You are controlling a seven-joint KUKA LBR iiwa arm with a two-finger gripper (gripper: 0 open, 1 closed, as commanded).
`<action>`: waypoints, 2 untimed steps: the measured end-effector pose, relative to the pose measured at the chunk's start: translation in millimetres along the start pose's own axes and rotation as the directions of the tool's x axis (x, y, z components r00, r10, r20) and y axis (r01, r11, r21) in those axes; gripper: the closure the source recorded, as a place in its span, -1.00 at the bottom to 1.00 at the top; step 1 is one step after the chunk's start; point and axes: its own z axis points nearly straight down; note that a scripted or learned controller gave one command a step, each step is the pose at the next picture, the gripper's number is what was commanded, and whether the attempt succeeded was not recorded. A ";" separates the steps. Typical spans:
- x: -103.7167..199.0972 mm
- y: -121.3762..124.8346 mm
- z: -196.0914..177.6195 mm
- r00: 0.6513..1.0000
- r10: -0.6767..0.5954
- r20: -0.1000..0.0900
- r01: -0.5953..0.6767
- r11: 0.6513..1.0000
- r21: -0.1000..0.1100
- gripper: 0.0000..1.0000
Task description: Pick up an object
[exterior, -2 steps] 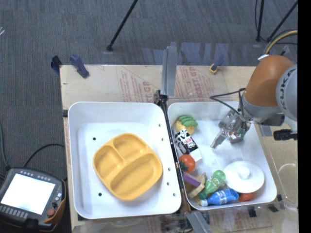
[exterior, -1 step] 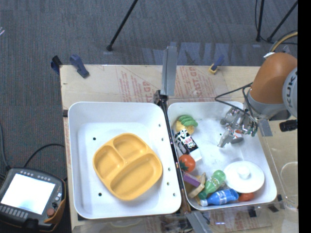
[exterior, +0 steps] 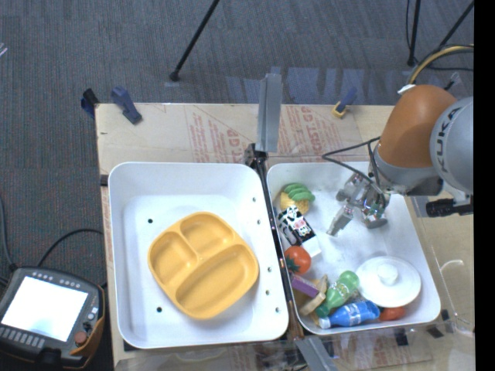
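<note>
The end effector is seen over the upper middle of the right bin, hanging from the grey arm with its orange band. Its two metal fingers are parted, one angled down to the left at about, and nothing is seen between them. Bare white bin floor lies beneath it.

No single target is fixed by the task. The nearest candidate is judged to be the black-and-white cow-patterned carton, lying left of the end effector and slightly below it in the view, long axis running from upper left to lower right. Just above it rests a yellow and green toy, corn-like, of rounded plastic. Below the carton a red tomato-like ball, glossy and smooth, is noted.

Farther off, along the near edge, a clutter is recorded: a green bottle-shaped toy, a blue bottle lying on its side, and a purple and tan piece. A round white lidded dish sits at lower right of the end effector, hard and smooth.

In the left bin a yellow divided plate lies alone. Both bins rest on the desk, a board with red printed lettering.
</note>
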 end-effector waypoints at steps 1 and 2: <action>-21.1 -39.5 -0.6 0.997 0.083 0.003 -0.083 0.997 0.000 -1.00; -22.2 -38.5 -11.8 0.997 0.080 0.007 -0.080 0.997 -0.001 1.00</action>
